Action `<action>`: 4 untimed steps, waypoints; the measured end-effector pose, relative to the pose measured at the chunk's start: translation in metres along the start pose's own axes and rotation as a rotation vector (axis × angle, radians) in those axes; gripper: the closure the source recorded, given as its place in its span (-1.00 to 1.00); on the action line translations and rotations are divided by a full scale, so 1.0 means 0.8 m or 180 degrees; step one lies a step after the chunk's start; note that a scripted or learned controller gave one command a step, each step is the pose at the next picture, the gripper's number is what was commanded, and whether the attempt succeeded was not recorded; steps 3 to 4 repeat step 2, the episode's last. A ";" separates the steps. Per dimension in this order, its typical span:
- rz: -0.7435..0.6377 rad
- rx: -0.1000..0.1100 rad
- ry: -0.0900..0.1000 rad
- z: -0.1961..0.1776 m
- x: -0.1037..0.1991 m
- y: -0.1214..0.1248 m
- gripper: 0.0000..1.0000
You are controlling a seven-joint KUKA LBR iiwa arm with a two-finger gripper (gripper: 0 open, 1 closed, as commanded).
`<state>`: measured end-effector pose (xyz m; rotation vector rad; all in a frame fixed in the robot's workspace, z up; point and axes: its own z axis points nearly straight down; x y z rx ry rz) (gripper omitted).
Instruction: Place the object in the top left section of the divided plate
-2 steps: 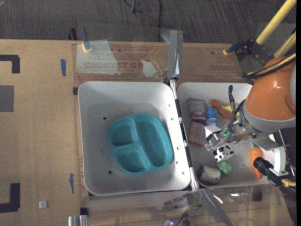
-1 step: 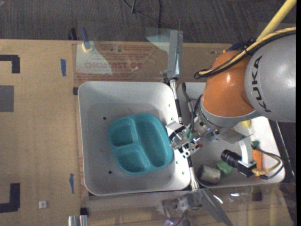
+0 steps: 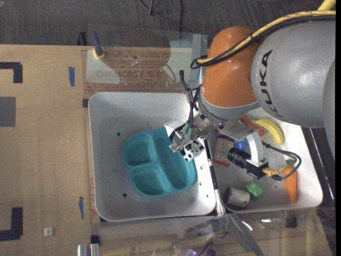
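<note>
a teal divided plate (image 3: 154, 167) is seen lying in the left white bin (image 3: 106, 143), tilted so that its three sections face up at an angle. the gripper (image 3: 186, 143) is held over the plate's upper right edge, close to the wall between the two bins. whether anything is grasped by it cannot be told; the tip is cluttered and nothing is clearly made out there.

in the right bin (image 3: 311, 196) a banana (image 3: 269, 129), an orange carrot-like piece (image 3: 291, 185), a small green block (image 3: 254, 189) and a grey cup (image 3: 237, 196) are seen lying well apart. which of them is meant as the object is not settled by the view. all are judged light; the banana is likely smooth and curved, so it is best taken across its middle, where slipping is least likely.
</note>
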<state>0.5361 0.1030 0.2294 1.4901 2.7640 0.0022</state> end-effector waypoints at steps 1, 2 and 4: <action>-0.0075 0.0010 0.0005 0.005 0.090 -0.027 1.00; -0.0072 0.0008 0.0004 0.005 0.090 -0.027 -1.00; -0.0072 0.0008 0.0004 0.005 0.090 -0.027 -1.00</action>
